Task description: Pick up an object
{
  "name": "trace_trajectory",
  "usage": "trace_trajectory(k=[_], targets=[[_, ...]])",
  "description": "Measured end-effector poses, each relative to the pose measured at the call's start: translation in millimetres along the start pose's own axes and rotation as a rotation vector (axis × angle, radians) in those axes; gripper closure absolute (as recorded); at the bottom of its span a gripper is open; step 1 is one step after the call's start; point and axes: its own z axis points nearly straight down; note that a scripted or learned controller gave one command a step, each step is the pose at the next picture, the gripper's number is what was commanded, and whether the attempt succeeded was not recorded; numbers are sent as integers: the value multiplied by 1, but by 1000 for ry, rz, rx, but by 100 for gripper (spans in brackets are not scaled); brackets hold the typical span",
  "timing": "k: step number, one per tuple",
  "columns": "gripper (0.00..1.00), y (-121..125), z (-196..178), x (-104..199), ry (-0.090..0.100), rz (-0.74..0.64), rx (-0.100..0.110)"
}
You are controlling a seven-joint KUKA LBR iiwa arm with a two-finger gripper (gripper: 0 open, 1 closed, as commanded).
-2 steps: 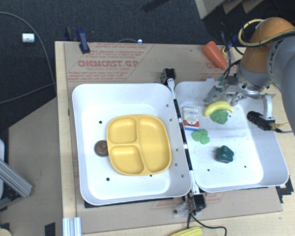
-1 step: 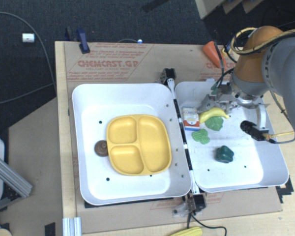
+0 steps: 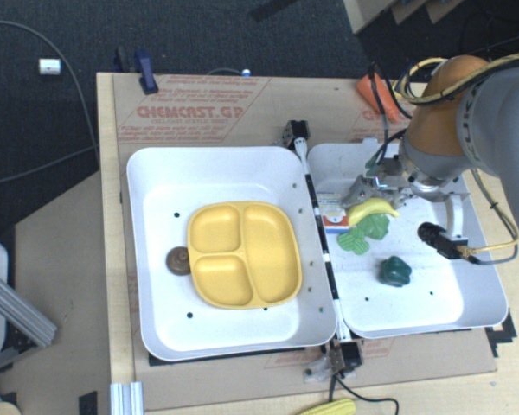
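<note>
Crowding is your main risk: the curved yellow plastic banana [image 3: 371, 208] lies just below the gripper [image 3: 382, 186], touching the light-green leafy toy [image 3: 364, 232] under it, so a descent may nudge both or close on neither. You cannot tell how the gripper stands; nothing visibly sits in it.

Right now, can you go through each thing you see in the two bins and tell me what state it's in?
Yellow plate: flat in the left bin, right side up, compartments bare.
Brown disc: on the left bin floor, touching the plate's left edge.
Banana: in the right bin, under the gripper.
Light green toy: lying beside the banana, partly beneath it.
Dark green toy: lying apart, alone.
Small card: flat by the divider.
</note>
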Motion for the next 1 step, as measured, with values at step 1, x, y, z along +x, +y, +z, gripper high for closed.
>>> trace_trajectory(k=[1], targets=[[100, 1, -10, 0, -1, 0, -3]])
